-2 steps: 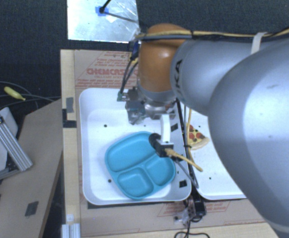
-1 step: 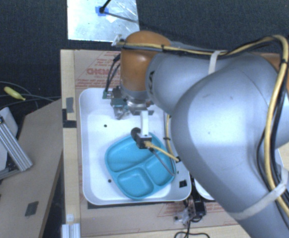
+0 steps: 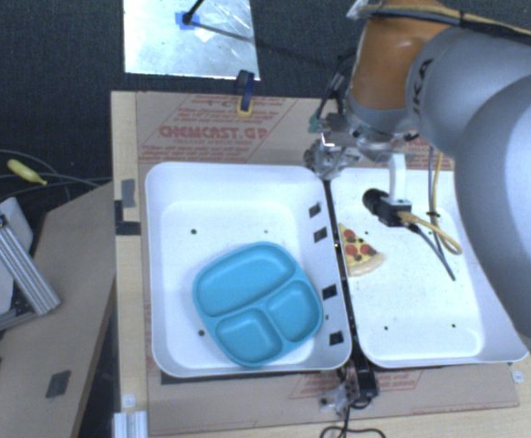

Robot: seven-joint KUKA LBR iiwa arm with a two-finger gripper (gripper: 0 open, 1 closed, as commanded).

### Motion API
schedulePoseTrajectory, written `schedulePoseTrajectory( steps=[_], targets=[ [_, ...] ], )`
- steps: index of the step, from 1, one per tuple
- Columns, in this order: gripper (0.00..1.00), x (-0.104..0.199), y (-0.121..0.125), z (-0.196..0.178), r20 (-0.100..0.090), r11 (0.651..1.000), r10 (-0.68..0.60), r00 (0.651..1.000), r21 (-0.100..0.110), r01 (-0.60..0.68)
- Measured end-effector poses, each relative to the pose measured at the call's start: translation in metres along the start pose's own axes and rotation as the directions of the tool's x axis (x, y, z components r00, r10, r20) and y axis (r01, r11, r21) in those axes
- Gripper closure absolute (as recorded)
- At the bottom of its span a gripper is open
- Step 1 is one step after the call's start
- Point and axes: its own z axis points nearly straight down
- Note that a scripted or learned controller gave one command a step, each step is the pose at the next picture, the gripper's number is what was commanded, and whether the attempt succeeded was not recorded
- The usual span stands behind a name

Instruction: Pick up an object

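White bins (image 3: pixel 247 176) on bench; arm bent over divider, hand (image 3: pixel 331 158) near rim, grip state unclear.

Blue tray (image 3: pixel 258 303) fills left bin (image 3: pixel 179 210) mid; right bin (image 3: pixel 430 327) front open, arm (image 3: pixel 466 89) over back.

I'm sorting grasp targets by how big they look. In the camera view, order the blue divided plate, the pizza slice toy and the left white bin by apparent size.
1. left white bin
2. blue divided plate, lying inside that bin
3. pizza slice toy, clearly smallest, in the right bin
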Motion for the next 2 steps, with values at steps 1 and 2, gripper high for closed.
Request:
schedulePoseTrajectory(
  steps=[1,2],
  targets=[
    [1.00,0.010,-0.052,0.008,-0.008,1.000,-0.011,1.000,0.018,0.011],
    [1.00,0.019,-0.164,0.007,-0.009,1.000,-0.012,1.000,0.024,0.012]
  ],
)
